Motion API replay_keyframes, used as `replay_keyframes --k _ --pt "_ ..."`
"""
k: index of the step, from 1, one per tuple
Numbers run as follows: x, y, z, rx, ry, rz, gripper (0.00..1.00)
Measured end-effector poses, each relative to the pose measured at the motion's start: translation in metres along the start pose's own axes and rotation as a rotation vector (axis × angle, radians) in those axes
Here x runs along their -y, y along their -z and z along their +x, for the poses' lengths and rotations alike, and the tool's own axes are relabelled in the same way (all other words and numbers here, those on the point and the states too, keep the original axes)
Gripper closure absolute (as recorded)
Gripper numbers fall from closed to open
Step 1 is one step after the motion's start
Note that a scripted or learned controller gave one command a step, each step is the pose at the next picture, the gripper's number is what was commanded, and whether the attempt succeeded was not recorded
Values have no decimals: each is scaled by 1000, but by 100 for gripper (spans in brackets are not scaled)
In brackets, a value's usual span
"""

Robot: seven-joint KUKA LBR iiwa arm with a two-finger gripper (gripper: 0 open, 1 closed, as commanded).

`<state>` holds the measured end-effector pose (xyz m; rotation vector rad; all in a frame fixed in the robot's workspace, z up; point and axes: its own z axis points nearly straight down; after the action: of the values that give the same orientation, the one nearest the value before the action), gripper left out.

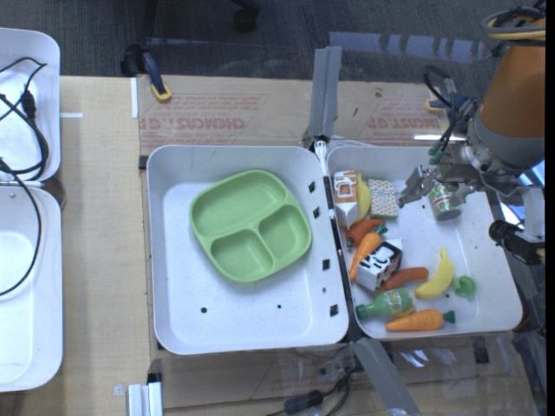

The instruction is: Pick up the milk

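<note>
Wooden bench and cardboard are lying under two white bins, with dark carpet and chair legs beyond. Going left to right, the left bin [165, 258] is holding a green divided plate [251, 224], well apart from the work. Just right of the divider, the right bin [499, 315] is carrying the clutter: the milk [345, 194], a small white and orange carton, is standing at the far-left corner, hard against the divider. A yellow item and a speckled packet [382, 198] are crowding its right side, and carrots [364, 241] are lying just near of it. Further near, a black-and-white box [378, 263], a red pepper [403, 277], a green bottle [387, 302], another carrot [420, 321] and a banana [438, 274] are filling the rest. The gripper [434, 185] is hovering at the far right of this bin, near a small cup [445, 202]; I cannot tell how its jaws are standing, and nothing is showing as held. I judge the task to be at the approach step, with the milk not yet reached. The next move is calling for a shift left over the packet, then a descent on the carton. The divider wall and the close neighbours are leaving little finger room, so a nudge or a wrong pick is looking likely.
</note>
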<state>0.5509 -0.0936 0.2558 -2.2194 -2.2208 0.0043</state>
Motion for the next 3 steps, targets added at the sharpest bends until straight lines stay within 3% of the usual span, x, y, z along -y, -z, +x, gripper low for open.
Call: replay_keyframes --k 1,2,3 --pt "18 -82 -6 0 43 0 0" --pt "18 -82 -6 0 44 0 0" --pt "27 -154 -10 0 155 -4 0"
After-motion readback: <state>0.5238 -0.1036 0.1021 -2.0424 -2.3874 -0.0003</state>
